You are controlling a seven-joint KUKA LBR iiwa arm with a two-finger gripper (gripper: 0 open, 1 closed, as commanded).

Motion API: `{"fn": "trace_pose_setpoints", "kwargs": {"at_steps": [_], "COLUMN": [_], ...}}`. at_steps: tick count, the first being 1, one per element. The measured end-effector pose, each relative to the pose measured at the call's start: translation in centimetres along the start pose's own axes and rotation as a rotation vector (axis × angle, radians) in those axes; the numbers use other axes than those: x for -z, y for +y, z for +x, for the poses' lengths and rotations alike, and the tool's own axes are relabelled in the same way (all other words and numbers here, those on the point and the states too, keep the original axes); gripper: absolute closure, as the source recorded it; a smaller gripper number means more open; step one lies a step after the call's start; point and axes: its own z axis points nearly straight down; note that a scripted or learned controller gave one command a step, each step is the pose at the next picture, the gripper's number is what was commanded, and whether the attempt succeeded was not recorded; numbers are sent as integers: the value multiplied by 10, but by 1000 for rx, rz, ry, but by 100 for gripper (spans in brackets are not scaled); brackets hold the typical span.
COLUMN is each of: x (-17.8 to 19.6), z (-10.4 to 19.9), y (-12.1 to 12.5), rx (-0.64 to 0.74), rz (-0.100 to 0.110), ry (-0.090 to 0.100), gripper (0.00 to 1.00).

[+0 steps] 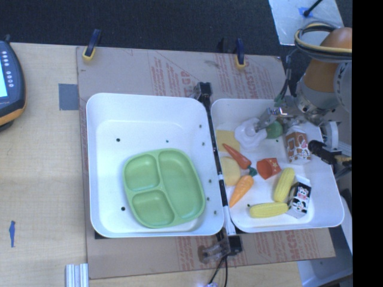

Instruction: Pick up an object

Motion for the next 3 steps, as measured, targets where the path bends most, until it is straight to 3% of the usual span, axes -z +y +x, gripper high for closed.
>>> {"fn": "trace_pose_setpoints", "kwargs": {"at_steps": [1, 2, 3], "x": [12, 86, 113], "z": [3, 67, 119], "y": [2, -5, -31], "rx": [8, 5, 4], "rz": [-2, -9, 0], "ry": [-2, -19, -18], "gripper": [100, 100, 100]}}
